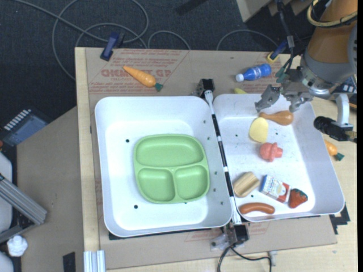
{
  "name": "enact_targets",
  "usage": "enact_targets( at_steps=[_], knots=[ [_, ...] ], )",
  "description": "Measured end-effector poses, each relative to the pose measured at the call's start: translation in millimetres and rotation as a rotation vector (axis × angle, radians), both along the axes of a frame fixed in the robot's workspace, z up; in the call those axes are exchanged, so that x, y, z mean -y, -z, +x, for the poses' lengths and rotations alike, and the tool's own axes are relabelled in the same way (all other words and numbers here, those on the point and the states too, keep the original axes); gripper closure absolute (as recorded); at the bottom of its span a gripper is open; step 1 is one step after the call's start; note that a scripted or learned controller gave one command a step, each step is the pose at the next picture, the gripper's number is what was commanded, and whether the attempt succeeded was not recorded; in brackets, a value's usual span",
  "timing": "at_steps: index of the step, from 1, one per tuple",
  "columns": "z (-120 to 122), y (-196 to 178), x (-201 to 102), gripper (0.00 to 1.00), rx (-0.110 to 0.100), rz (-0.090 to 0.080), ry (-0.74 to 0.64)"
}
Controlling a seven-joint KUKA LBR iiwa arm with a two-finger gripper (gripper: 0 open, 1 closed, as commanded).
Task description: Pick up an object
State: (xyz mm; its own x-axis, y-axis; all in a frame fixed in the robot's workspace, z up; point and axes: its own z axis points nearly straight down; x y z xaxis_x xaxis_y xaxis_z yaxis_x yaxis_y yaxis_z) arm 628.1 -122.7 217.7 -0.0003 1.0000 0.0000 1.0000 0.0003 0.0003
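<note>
Approach step: grey two-finger hand [285, 100] open, hovering above brown plastic drumstick [276, 117] in right white bin [317, 169]; next, descend, close.

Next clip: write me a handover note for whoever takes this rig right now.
Gripper: jaws open, poised above the brown chicken drumstick toy at the far end of the right white bin; nothing held.
Also in that bin: yellow lemon-shaped toy, pink toy, bread roll, sausage, strawberry.
Done: none picked.
Left: close on one object, lift.
</note>
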Motion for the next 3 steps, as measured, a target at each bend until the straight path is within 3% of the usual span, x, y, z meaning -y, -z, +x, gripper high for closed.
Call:
enact_targets(
  at_steps=[1,3],
  knots=[
    [-8,134,4,0.0,-0.001,0.0,0.001],
    [-50,133,20,0.0,-0.002,0.001,0.001]
  ],
)
